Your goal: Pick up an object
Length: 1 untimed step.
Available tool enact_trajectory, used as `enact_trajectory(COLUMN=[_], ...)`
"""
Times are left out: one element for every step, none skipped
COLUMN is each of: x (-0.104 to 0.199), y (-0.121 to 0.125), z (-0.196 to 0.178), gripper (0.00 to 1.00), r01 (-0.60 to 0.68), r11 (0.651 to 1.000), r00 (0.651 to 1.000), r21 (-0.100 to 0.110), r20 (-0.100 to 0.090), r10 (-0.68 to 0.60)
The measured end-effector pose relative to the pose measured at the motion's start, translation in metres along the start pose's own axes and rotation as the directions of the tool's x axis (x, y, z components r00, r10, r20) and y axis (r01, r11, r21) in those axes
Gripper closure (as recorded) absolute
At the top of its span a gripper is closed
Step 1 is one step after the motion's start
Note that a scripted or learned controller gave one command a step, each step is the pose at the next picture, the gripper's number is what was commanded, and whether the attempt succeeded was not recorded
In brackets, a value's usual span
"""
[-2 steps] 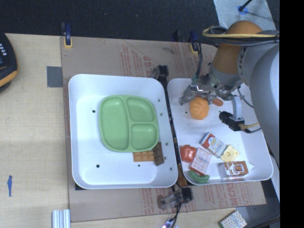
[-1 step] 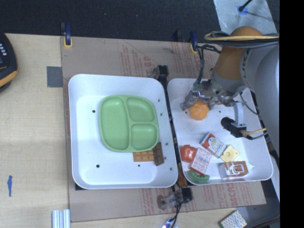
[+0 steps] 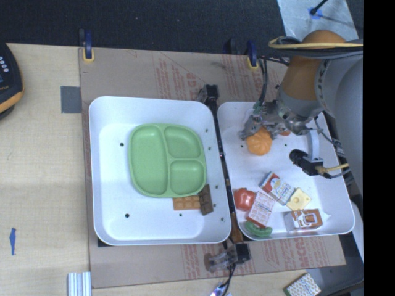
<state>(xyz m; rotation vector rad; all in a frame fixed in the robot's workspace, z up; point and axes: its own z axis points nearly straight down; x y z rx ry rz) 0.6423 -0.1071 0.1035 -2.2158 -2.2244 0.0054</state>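
Just below fingers [image 3: 266,123]: orange fruit [image 3: 259,143].

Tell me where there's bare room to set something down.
Left bin: bare floor left of the green plate and along the front wall. Right bin: a bare patch between the orange ball and the snack packets; its front is crowded.
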Motion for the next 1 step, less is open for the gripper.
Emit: enact_trajectory(x=[0.0752], y=[-0.0016], z=[-0.0944], gripper=[1.00], r01=[0.006], r11=[1.000], r00=[1.000], r21=[-0.008], r20=[-0.003], r10=[-0.006])
